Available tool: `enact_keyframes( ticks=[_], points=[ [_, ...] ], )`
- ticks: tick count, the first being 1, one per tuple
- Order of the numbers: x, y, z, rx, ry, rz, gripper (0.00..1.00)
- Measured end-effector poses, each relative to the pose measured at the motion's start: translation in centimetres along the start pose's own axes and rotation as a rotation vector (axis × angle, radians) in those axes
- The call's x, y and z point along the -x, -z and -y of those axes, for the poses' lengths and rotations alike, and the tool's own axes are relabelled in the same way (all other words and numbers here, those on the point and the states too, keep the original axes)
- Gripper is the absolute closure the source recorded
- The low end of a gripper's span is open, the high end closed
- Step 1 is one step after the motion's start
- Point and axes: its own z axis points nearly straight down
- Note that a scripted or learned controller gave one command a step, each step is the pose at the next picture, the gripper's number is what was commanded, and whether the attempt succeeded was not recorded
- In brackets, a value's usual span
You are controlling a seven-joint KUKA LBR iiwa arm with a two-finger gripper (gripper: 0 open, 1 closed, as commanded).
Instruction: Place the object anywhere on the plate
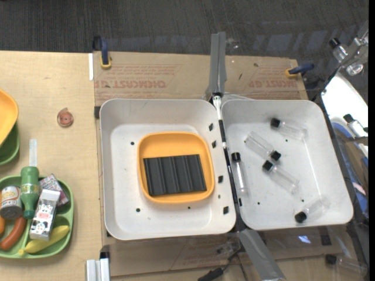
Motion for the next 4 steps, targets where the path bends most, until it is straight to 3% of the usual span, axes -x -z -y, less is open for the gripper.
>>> enact_keyframes(
  ticks=[1, 3, 4],
  points=[
    [0.0, 4.6, 0.0, 0.002, 0.315, 0.001, 1.0],
    [-0.2, 4.6, 0.7, 0.003, 0.983, 0.0, 1.0],
    [-0.4, 4.6, 1.3, 0.005, 1.443, 0.0, 1.0]
  ],
)
